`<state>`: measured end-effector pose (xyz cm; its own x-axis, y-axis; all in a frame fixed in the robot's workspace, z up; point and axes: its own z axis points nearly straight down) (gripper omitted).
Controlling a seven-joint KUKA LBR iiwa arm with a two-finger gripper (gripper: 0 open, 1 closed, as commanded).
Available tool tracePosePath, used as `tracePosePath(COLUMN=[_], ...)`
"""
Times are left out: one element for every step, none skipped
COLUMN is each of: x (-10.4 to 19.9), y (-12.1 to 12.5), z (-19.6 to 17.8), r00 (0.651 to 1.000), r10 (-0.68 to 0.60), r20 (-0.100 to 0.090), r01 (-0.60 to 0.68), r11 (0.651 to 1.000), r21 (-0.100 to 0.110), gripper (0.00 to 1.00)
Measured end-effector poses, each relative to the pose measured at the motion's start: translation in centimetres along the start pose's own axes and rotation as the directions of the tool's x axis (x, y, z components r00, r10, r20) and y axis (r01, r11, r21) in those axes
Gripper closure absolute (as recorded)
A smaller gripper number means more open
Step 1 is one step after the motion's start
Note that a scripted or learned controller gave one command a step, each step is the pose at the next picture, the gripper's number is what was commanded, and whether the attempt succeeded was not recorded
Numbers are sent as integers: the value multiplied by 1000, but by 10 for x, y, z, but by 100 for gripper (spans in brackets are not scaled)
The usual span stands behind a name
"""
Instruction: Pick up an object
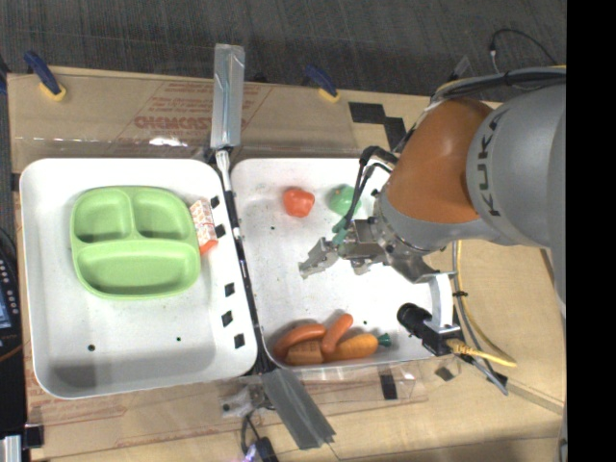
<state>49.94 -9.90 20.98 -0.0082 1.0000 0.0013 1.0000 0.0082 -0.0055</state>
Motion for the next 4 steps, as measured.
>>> tracePosePath(x=[-2,3,4,4], y=[-22,11,58,58], z=[119,118,118,108], r00=[1000,998,989,988], r10=[-12,-59,-150,-153], r20=[0,0,1,1], r01=[12,59,150,153], r11=[1000,998,989,988], r21=[-4,-3,-4,-3], gripper=[0,0,0,100])
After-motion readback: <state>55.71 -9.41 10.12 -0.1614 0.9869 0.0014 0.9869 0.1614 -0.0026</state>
